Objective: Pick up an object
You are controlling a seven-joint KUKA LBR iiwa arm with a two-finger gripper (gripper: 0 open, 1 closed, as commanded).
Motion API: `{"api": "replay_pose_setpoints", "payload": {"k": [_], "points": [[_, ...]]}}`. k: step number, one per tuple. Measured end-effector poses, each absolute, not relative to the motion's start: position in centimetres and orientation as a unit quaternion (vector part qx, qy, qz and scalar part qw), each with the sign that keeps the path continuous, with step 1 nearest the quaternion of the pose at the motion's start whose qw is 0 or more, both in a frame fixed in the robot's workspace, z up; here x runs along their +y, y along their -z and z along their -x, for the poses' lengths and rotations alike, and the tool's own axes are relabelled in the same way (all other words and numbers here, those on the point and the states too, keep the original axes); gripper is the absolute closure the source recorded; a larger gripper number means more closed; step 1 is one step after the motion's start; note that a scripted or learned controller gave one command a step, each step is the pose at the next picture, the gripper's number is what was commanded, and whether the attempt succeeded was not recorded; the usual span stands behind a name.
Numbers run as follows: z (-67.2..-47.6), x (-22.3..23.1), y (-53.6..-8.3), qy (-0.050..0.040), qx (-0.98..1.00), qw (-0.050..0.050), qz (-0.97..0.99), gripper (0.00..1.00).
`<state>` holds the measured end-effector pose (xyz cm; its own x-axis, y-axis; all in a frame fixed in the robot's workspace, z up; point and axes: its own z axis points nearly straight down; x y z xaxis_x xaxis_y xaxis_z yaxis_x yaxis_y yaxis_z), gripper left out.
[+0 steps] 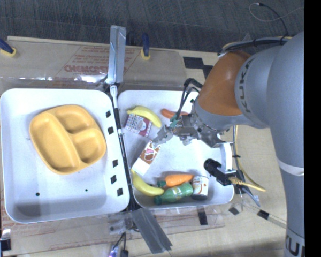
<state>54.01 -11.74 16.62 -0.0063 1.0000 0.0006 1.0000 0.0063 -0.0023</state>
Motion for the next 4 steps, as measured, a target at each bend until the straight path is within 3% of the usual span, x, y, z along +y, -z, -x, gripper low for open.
{"api": "replay_pose_setpoints", "payload": {"k": [1, 2, 3, 4], "points": [[-55.1, -10.1, -10.2, -0.0002, -0.725, 0.001, 0.688, 0.00], [-55.1, -10.1, -11.2, -0.0010, -0.726, 0.001, 0.687, 1.00], [-61.2, -12.1, -9.1, -0.0009, -0.675, 0.001, 0.738, 1.00], [-61.2, -12.1, -9.1, -0.0008, -0.675, 0.001, 0.738, 0.00]]}}
